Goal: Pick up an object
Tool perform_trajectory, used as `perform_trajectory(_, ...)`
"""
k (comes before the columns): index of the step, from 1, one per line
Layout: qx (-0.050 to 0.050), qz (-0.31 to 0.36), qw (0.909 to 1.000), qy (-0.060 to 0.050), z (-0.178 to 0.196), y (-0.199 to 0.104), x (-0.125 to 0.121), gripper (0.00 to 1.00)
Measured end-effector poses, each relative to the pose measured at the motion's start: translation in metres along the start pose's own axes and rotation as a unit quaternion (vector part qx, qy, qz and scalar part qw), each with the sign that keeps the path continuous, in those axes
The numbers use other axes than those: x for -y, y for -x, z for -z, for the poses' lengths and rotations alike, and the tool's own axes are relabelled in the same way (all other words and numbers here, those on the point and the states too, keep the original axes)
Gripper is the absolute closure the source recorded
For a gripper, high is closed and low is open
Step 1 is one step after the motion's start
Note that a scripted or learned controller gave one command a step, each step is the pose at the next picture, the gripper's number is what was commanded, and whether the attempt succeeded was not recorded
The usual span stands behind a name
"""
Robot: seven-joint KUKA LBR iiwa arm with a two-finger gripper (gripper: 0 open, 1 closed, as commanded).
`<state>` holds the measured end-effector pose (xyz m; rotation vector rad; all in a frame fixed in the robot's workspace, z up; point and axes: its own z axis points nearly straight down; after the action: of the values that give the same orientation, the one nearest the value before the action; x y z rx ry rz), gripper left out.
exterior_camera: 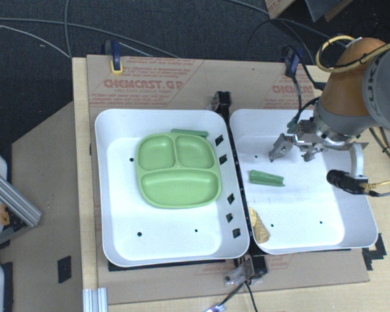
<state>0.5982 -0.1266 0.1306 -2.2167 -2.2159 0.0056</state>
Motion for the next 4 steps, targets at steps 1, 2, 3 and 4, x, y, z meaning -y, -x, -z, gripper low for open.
perform_trajectory(1, 0.000, 0.000, 1.0000, 0.000, -0.049, -0.001, 0.001, 0.00)
perform_trajectory(2, 0.001, 0.000, 1.0000, 0.004, -0.034, -0.001, -0.001, 1.00)
perform_trajectory(3, 0.002, 0.001, 1.0000, 0.007, 0.030, 0.000, -0.005, 1.00)
perform_trajectory(4, 0.002, 0.001, 1.0000, 0.007, 0.075, 0.000, -0.010, 1.00)
